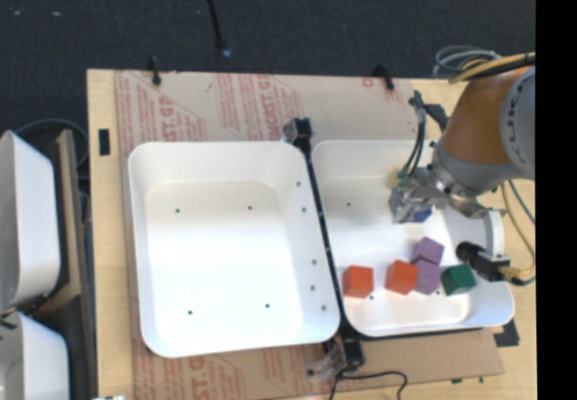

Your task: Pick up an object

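Gripper [410, 207]: over the right bin [361, 175], grip state unclear.
Blocks: two orange [358, 281] [402, 277], two purple [429, 252] [427, 277], one green [458, 278], near side.

A grey arm with an orange band [482, 123] reaches in from the right; its claw [410, 206] hangs over the right shallow white plastic bin [361, 168]. Along that bin's near side lie two orange cubes [359, 281] [402, 277], two purple cubes [429, 251] [427, 277] and a green cube [458, 278], clustered together. The left shallow white bin [225, 245] sits alongside, both on the cardboard-covered table [207, 105].
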`<state>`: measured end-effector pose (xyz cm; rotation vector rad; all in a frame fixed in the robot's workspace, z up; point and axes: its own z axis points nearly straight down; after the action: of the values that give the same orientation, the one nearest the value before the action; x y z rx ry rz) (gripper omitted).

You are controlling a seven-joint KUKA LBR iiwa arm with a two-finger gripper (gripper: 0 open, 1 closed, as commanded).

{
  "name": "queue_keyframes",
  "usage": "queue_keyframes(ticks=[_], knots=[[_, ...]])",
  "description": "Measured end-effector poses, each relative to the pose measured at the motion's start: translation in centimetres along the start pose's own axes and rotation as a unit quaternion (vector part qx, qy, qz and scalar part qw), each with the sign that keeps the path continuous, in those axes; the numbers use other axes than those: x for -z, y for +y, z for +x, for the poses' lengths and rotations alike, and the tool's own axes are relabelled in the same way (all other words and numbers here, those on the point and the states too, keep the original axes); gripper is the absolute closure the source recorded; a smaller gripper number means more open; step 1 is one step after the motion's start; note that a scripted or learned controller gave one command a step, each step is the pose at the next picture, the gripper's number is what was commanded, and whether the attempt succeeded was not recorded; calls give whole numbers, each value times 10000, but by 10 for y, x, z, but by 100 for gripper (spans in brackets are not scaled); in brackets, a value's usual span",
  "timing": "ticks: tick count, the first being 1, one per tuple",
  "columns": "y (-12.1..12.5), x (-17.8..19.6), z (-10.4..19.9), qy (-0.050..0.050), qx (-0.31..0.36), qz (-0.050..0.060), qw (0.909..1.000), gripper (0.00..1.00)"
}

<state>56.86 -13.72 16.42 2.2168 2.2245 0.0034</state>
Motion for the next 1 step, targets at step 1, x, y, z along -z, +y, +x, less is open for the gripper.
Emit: queue_keyframes(ticks=[1], knots=[[0,-1,-3,-4,-19,7,10000,0]])
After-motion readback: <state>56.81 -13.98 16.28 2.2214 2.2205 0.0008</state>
